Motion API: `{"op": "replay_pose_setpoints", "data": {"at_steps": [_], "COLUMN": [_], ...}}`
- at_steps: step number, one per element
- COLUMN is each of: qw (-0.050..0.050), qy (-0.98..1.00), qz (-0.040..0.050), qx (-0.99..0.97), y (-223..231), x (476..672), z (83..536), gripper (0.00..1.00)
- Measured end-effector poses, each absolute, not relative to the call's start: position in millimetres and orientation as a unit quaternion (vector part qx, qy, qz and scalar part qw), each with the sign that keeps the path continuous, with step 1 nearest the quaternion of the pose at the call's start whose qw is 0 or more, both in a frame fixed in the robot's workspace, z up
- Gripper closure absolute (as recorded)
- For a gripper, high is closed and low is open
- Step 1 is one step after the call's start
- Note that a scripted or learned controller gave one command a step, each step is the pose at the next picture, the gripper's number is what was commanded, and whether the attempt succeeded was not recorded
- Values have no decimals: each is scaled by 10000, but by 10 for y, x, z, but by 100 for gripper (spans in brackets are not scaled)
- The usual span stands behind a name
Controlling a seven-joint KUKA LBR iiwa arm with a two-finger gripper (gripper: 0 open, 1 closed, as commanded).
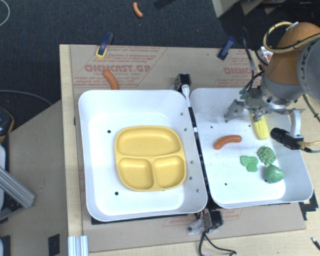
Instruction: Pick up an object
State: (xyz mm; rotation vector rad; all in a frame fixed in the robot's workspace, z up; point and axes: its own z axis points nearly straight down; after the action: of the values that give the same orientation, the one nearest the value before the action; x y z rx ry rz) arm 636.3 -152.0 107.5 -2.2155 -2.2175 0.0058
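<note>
Far left of the toy corn [261,127], inside the left bin [90,108]: a yellow plate [149,158] with 3 compartments, lying flat, probably parked there as somewhere to set things down. Up and left of the corn, outside both bins on the cardboard sheet [149,63]: 1 stray orange sausage [111,79], likely beyond the reach of any pick.

Just left of the corn and a little lower, on the floor of the right bin [224,191]: 1 more orange sausage [227,141], lying apart with free space around it, so seemingly an easy target.

Directly above the corn and slightly left: the gripper [249,110], hanging low over the bin floor, close to the cob's upper end. Cannot tell whether spread or pressed together; nothing visibly caught in it. Judging by that closeness, probably lined up on the corn, with the pick not yet made.

Below and right of the corn: 3 green toy pieces [265,154], clustered tight, so harder to take singly.
</note>
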Motion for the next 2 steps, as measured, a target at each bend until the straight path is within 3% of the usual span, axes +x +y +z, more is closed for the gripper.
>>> {"op": "replay_pose_setpoints", "data": {"at_steps": [1,2], "qw": [21,0], "qy": [-7074,-7073], "qz": [13,1], "qx": [-7069,-7070], "y": [-1512,-1515], "x": [6359,6371], "z": [831,960], "gripper": [0,100]}}
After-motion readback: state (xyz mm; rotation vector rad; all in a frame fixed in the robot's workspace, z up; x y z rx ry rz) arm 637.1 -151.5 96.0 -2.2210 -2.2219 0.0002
